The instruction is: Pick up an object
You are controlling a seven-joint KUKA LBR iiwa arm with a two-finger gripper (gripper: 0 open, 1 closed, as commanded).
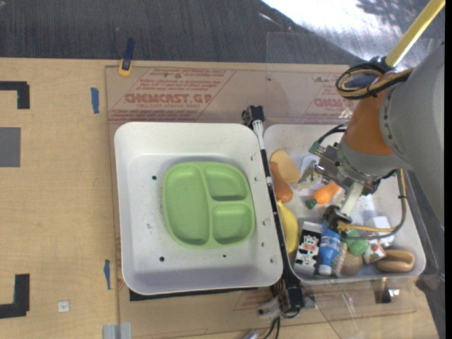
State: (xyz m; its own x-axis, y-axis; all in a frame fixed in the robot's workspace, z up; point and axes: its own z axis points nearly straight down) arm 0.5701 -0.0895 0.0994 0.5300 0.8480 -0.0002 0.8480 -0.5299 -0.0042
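Jaws: I am hanging low in the right bin; I cannot tell whether I am apart or together.
Orange piece: it is lying just beside me, on the left.
Blue bottle: it is sitting just below me, beside a black-and-white carton.
Banana: it is lying along the bin's left wall.
Left bin: it is holding 1 green divided plate.
Table: it is carrying both bins.
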